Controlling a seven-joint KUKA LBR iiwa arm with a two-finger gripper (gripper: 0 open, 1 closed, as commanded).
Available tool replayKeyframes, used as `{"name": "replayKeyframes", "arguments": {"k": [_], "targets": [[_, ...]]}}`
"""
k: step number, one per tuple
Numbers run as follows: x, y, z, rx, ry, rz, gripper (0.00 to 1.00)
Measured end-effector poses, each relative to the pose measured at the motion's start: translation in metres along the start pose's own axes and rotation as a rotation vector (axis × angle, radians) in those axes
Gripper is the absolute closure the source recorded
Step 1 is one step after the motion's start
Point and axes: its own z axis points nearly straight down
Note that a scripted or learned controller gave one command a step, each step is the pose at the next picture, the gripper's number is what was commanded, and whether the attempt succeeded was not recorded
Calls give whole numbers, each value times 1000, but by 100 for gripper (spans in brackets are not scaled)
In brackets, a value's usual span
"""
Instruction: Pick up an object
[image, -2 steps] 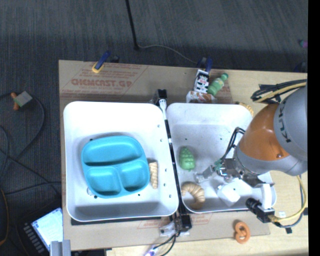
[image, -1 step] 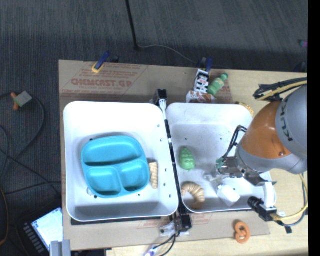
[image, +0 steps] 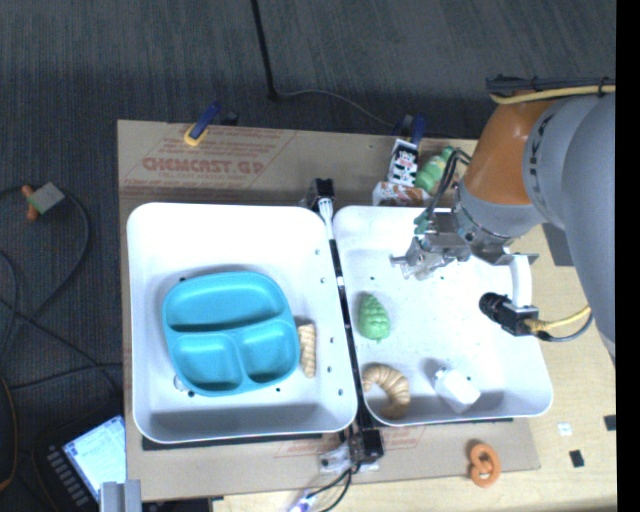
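Two shallow white bins are seen side by side on the bench, the left bin and the right bin. The grey arm with the orange band is reached in from the right, and its two-finger gripper is held over the far part of the right bin, above bare white floor; nothing is seen between it and the floor, and whether it is apart or together cannot be told. In the right bin, a small green knobbly toy is found near the left wall, a tan croissant-shaped piece at the near left corner, and a small white rounded object beside the near wall. A sky-blue divided plastic tray is laid in the left bin, with a pale ridged tan piece touching its right edge.
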Motion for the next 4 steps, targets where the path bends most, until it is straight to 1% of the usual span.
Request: {"name": "replayKeyframes", "arguments": {"k": [1,2,3,4], "targets": [[63,-86,-42,4,1,1,100],[84,-103,-43,4,1,2,100],[134,-104,-27,5,1,1,100],[152,-13,1,4,-1,0,100]]}}
